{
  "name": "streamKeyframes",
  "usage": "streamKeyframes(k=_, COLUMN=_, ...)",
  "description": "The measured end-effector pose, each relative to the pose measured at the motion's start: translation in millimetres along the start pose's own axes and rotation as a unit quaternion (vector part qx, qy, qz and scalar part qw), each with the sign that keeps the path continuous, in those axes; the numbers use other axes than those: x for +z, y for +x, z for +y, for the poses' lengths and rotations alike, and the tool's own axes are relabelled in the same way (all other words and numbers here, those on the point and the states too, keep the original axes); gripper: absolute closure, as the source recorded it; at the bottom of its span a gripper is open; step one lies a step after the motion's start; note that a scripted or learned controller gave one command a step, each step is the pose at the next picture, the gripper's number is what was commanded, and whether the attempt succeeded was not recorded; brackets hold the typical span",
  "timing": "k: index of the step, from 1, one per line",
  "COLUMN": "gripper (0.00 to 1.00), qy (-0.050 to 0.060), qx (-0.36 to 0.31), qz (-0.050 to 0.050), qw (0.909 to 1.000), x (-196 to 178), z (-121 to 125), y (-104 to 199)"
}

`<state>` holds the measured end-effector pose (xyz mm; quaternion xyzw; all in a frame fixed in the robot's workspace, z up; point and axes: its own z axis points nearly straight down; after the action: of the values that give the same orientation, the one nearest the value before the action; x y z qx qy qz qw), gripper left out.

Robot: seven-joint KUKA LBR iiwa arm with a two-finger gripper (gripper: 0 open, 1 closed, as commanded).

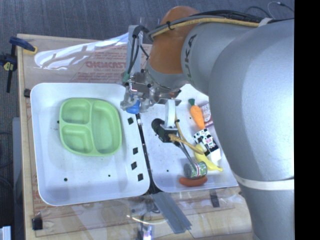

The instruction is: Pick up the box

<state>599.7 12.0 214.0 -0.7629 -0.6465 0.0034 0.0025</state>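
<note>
Hovering at the seam between the two bins, the gripper (133, 103) stands well apart from the box (206, 140).

We judge the box to be the small black-and-white patterned carton in the right bin (167, 171). It is flat-sided and stiff-looking and lies between the tapered orange carrot (196, 115) and the curved yellow banana (206, 160), so it is crowded on both sides. The gripper sits where the bin rims meet, which we read as a reach not yet aimed at the carton. A small blue thing (132, 108) shows at its tip. We cannot tell whether the gripper is released or clenched, nor whether it holds that blue thing. In the left bin (47, 176) lies a smooth green plate (91, 126) with three compartments, rounded and matte.
</note>
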Motion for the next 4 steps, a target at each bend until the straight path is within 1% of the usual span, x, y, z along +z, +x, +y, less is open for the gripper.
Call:
streamKeyframes(k=1, gripper=1.0, qy=-0.002, qx=-0.1, qz=0.0, qw=0.995, x=-159.0, z=49.3, y=49.2)
streamKeyframes(k=2, gripper=1.0, qy=0.0, qx=-0.089, qz=-0.001, qw=0.9961, x=-82.9, z=35.5, y=128.6)
streamKeyframes(k=3, gripper=1.0, qy=0.001, qx=-0.081, qz=-0.001, qw=0.9967, x=-24.9, z=-75.5, y=112.8)
streamKeyframes(k=4, gripper=1.0, qy=-0.002, qx=-0.205, qz=0.0, qw=0.9788, x=-25.6, z=-19.6, y=69.8)
